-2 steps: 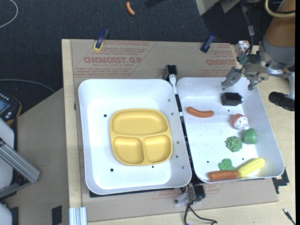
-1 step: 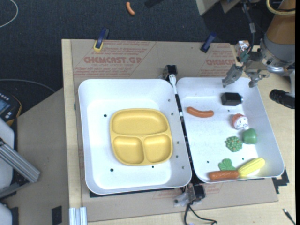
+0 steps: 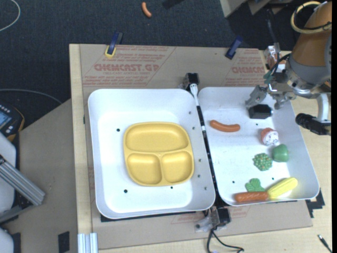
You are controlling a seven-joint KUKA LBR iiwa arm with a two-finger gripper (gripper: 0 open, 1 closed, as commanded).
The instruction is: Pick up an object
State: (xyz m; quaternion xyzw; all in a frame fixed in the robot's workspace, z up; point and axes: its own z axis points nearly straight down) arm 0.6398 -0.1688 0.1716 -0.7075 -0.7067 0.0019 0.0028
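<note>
Near edge: a tangle of cables [image 3: 216, 231] hangs at the bench's [image 3: 79, 204] near side, just below the gap between the two bins.
Right bin [image 3: 231, 173]: its near corner holds a sausage [image 3: 251, 196], a corn cob [image 3: 283, 187] touching it, and a green leafy piece [image 3: 254, 184] just behind.
Middle of right bin: a broccoli floret [image 3: 263, 161] beside a green pepper [image 3: 280, 153]; a red and white piece [image 3: 269, 136] just beyond them.
Hot dog [image 3: 225, 126]: lies alone toward the left wall, well apart from the rest.
Tool [image 3: 267, 100]: hovers over the far right part of the right bin, fingers spread apart with nothing between them; a dark block [image 3: 259, 110] sits just below.
Left bin [image 3: 105, 141]: carries a yellow divided plate [image 3: 157, 153] at its centre.
Floor: a small orange piece [image 3: 146, 9] lies far off.
</note>
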